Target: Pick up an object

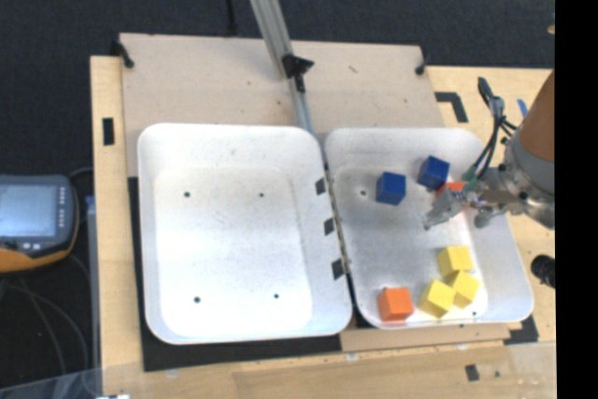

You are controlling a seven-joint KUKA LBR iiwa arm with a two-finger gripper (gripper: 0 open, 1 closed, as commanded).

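Note:
The right bin (360,154) holds several small blocks. Two blue cubes lie near its back, one (391,188) left of the other (434,172). An orange cube (395,303) sits at the front, with three yellow blocks (456,259) (436,297) (464,287) to its right. My gripper (459,216) hangs over the bin's right side, just right of and below the second blue cube and above the yellow blocks. Its fingers (436,216) are spread apart, and nothing is between them.
The left bin (234,229) lies beside the right one, with a thin divider between them. A slanted metal pole (266,0) rises from the back of the bench. A grey handheld screen (33,215) sits at the far left.

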